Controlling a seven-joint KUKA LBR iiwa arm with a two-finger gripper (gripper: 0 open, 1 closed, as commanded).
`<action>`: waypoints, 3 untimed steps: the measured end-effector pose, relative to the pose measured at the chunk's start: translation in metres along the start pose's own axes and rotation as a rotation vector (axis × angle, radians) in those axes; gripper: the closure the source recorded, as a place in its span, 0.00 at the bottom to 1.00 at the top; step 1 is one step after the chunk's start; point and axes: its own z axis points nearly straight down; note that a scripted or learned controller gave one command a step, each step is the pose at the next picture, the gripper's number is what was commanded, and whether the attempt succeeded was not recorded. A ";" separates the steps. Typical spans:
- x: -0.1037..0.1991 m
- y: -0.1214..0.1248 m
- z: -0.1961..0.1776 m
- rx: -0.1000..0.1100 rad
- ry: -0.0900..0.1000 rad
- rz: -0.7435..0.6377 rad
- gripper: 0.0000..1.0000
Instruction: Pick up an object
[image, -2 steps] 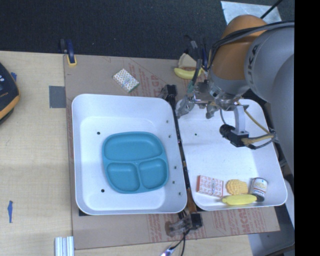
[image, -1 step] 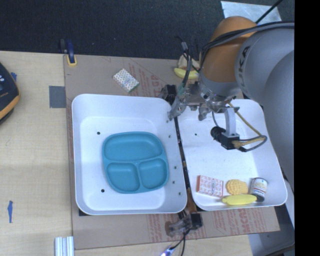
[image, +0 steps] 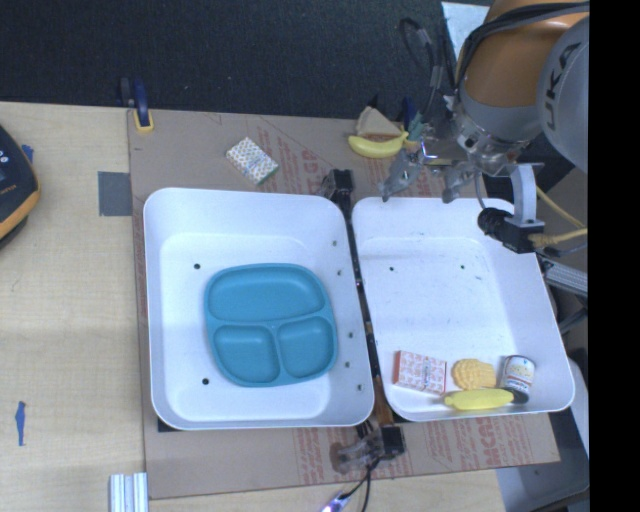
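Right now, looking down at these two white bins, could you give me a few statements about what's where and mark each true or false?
1. The blue divided tray lies in the left bin. True.
2. The claw hangs over the blue tray. False: it is at the right bin's far edge.
3. A small can sits in the right bin's near corner. True.
4. The claw grips a banana. False: nothing is between its fingers; the banana lies outside the bins.
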 end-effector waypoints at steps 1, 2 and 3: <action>0.020 0.011 0.086 0.006 0.000 -0.003 0.00; 0.038 0.007 0.085 0.006 0.000 -0.004 0.00; 0.062 0.012 0.084 0.002 -0.001 -0.004 0.00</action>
